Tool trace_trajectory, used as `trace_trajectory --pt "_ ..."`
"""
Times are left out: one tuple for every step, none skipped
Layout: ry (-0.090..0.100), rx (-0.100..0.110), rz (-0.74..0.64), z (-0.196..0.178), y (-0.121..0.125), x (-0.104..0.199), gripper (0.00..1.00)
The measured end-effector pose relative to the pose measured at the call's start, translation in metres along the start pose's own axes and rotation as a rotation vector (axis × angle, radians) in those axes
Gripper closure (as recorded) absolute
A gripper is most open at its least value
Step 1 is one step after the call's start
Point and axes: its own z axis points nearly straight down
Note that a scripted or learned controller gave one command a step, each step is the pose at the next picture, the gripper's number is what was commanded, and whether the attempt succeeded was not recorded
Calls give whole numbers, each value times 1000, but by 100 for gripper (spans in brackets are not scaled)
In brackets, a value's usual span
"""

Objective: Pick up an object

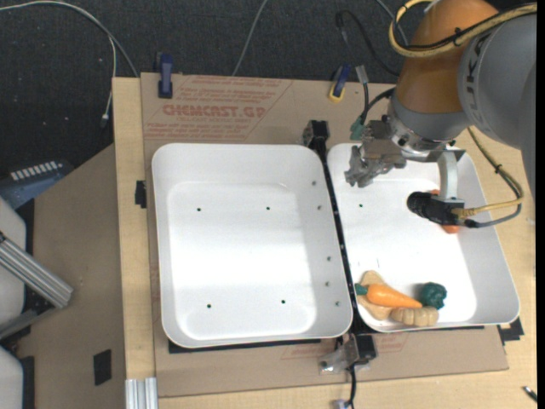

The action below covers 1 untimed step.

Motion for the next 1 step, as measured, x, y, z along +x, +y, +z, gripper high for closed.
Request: trace_trajectory --pt "-1 0 1 9 8 50 100"
